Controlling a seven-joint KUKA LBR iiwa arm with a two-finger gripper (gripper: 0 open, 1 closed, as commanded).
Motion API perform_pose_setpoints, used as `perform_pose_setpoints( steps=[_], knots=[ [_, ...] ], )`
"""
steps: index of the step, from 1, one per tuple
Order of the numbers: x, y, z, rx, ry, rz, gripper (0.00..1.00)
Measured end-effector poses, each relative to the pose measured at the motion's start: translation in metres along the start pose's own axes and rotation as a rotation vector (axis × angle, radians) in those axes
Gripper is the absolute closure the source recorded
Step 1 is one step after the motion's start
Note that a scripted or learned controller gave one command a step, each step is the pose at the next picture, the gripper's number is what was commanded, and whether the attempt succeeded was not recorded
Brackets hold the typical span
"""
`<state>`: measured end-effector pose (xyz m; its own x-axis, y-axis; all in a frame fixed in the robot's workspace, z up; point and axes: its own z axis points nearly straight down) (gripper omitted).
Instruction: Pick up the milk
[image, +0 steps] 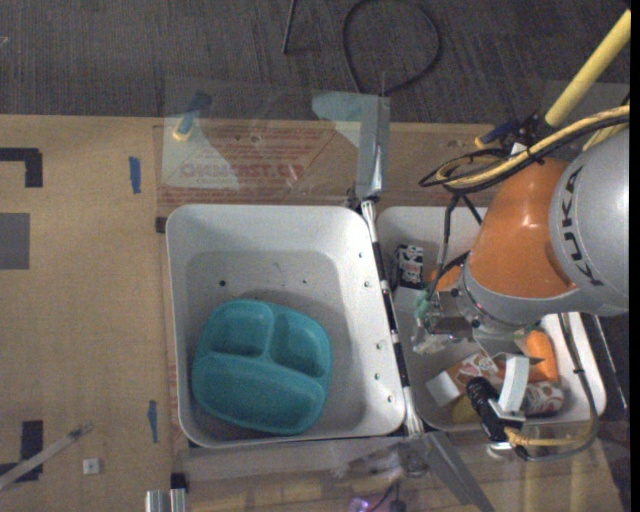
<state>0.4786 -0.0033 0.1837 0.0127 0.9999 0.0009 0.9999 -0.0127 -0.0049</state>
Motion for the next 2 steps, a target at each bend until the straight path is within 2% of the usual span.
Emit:
perform_pose_setpoints(
  steps=[1,2],
  knots=[
    [-0.057,0.001,-0.001,-0.003,-0.001,-0.409,1.0],
    [-0.051,0.002,-0.046,-0.007,-0.003,-0.435,1.0]
  ],
)
